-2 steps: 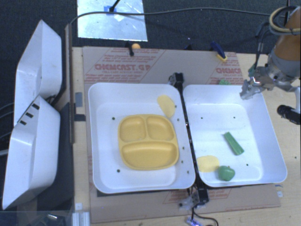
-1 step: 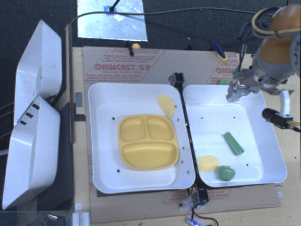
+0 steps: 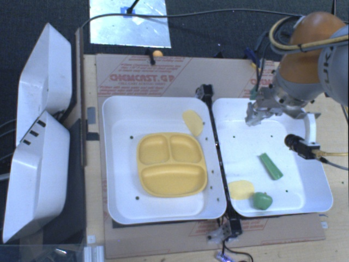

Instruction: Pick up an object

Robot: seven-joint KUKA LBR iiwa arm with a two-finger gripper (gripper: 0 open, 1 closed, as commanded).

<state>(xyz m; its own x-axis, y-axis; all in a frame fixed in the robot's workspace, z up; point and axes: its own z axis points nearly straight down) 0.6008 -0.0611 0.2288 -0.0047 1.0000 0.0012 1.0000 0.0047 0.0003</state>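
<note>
Right bin (image 3: 313,198), near edge: green rounded piece (image 3: 262,201) just beside a pale yellow disc (image 3: 240,189); a green stick (image 3: 270,166) lies further in. Left bin (image 3: 112,162): yellow divided tray (image 3: 172,164), yellow slice (image 3: 193,123) beyond it. Gripper (image 3: 255,117) hovers at the right bin's far side, apart from all pieces; probably nothing in it, finger state cannot be told. Step: approach. Next: travel toward the near pieces, descend on one

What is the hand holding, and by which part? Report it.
Nothing can be seen in the hand. It hovers over the far end of the right bin, apart from the green stick, green pepper and yellow piece.
</note>
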